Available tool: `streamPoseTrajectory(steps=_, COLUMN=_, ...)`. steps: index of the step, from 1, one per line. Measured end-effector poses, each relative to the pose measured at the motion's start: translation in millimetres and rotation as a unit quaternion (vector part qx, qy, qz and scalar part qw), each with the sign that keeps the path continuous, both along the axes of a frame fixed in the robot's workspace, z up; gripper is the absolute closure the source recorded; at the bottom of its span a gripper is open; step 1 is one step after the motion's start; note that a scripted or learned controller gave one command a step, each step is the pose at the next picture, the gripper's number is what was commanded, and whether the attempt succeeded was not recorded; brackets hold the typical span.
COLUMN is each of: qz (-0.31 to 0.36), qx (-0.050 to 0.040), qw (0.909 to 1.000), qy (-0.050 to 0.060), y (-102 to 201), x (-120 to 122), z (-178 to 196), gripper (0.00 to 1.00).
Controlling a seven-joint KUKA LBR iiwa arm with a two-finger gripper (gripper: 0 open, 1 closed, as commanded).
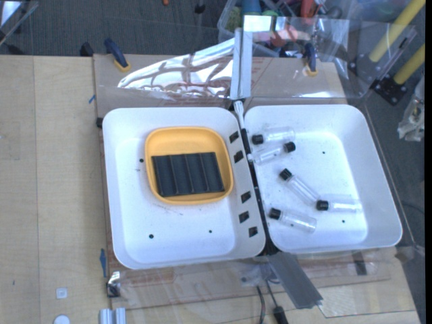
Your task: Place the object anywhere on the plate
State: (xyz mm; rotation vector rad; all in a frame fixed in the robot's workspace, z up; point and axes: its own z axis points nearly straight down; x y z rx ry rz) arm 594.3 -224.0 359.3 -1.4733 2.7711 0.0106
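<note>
Claw state cannot be told. A pale wooden bench (47, 181) is set on grey carpet (101, 12). A rounded yellow plastic plate (185, 135) is seen in the shallow white left bin (128, 241), with a black ribbed slab (187, 174) laid on it. Five clear black-capped tubes (299, 185) are scattered in the white right bin (378, 228), apart from the plate. A clear tub of coloured items (290, 5) is cut off at the top, its contents hard to make out.

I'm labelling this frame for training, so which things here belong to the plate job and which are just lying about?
Belong to the job:
yellow plate in the left bin
black ridged block on that plate
clear tubes in the right bin

Just lying about:
clear box of toys
blue clamp
foil sheet
</note>
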Motion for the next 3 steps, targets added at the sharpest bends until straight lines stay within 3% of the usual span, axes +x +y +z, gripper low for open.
streamPoseTrajectory(steps=1, qz=0.147, qx=-0.0012, qw=0.9892, qy=-0.004, y=-0.9, x=-24.7, z=60.1, gripper=1.00)
streamPoseTrajectory(steps=2, qz=0.298, qx=0.0002, qw=0.9547, qy=-0.001, y=-1.2, x=-112.5, z=73.8, gripper=1.00)
streamPoseTrajectory(steps=3, qz=0.414, qx=0.0003, qw=0.9102, qy=-0.002, y=-0.1, x=-112.8, z=73.7, gripper=1.00)
